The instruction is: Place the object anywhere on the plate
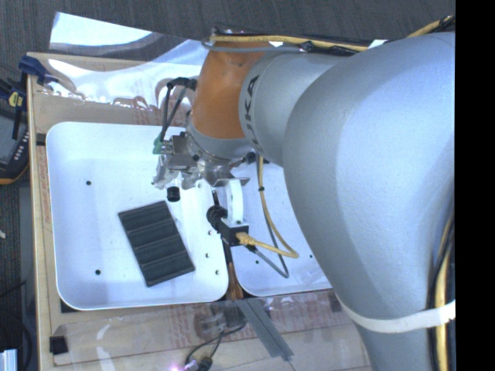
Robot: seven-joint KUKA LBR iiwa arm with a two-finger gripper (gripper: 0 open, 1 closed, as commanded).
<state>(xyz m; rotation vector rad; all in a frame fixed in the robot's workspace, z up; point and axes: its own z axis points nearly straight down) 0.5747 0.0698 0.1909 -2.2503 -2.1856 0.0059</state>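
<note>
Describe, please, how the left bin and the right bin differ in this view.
The left bin lies mostly uncovered; the arm covers most of the right bin. The left bin holds a dark ribbed slab; the right bin's contents cannot be told. Both are shallow and white.

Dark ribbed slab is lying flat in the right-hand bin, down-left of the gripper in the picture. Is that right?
Not quite. The camera view shows the dark ribbed slab lying flat in the left-hand bin, not the right-hand one. It does sit down-left of the gripper in the picture.
</note>
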